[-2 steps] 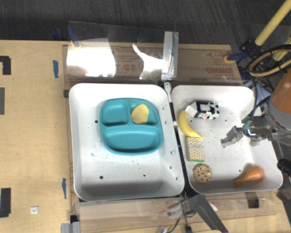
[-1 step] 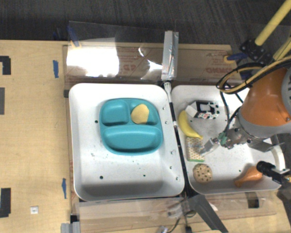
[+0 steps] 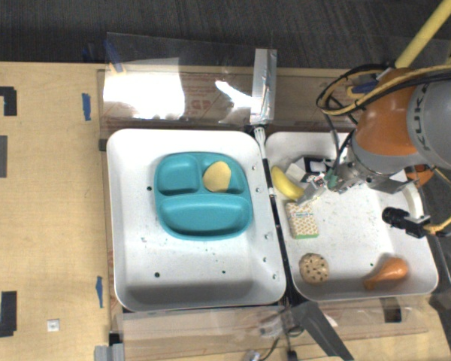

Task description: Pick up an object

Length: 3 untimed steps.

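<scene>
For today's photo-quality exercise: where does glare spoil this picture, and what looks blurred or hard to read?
Camera view: strong glare whitens the clear sheet behind the left bin; the hand above the banana is a soft, cluttered blur; the teal tray and cookie read clearly.

Pale tan wooden surface (image 3: 45,224) under everything here. Two shallow white plastic bins sit on it side by side, touching: the left bin (image 3: 135,269) toward the middle, the right bin (image 3: 421,277) at the right edge.
</scene>
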{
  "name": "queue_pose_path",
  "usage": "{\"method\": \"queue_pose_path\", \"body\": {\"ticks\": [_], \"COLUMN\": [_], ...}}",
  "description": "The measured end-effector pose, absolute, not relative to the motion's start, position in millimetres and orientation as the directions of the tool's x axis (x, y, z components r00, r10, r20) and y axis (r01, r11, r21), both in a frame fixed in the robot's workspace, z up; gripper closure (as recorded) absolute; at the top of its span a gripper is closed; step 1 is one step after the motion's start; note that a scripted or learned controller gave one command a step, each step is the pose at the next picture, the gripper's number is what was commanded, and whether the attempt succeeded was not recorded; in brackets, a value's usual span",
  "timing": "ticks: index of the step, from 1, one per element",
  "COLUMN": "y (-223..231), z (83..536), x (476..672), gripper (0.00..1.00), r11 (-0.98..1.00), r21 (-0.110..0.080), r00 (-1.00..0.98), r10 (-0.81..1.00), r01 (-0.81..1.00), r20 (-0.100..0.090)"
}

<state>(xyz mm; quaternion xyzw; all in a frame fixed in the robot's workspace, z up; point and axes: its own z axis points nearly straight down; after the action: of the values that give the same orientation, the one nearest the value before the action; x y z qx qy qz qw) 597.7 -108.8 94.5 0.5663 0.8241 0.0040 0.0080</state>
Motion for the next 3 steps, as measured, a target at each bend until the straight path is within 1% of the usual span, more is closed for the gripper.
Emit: {"method": "queue_pose_path", "body": {"ticks": [1, 2, 3], "y": [-136, -162, -110], "z": [86, 85, 203], "x": [652.7, 648.5, 669.7], "gripper": [0.00, 0.00, 0.00], "r11": [0.397, 0.230, 0.309], "r21": [-0.063, -0.039, 0.012], "r00": [-0.395, -0.229, -0.309], "r10": [0.918, 0.973, 0.951], "r01": [0.916, 0.972, 0.951], "r20": [0.042, 0.023, -0.005]}}
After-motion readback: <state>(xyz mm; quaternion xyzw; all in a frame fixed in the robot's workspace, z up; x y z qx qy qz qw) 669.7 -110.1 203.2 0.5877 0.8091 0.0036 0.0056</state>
